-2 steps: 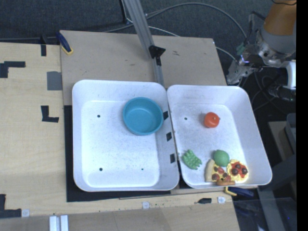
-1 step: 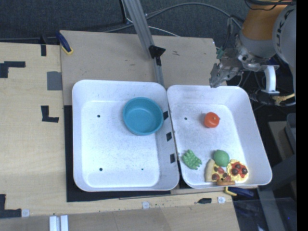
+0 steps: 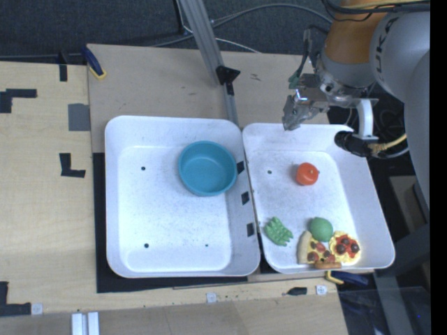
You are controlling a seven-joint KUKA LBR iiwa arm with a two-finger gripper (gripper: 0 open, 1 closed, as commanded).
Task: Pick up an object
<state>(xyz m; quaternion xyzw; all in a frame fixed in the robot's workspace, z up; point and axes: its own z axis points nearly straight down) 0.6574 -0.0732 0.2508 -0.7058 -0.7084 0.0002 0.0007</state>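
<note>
Gripper (image 3: 292, 119) hangs above the right bin's (image 3: 363, 208) upper rim, grasping nothing visible; whether it is released or clenched cannot be told. The toy pizza slice (image 3: 323, 255) lies partly hidden beneath a green ball (image 3: 320, 227) at lower right.

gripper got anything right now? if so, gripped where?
Nothing held. The gripper hangs over the far rim of the right bin with nothing between its fingers; the red tomato-like toy lies apart on the bin floor.

one fixed camera looks down at a slant on both bins (image 3: 174, 128).
</note>
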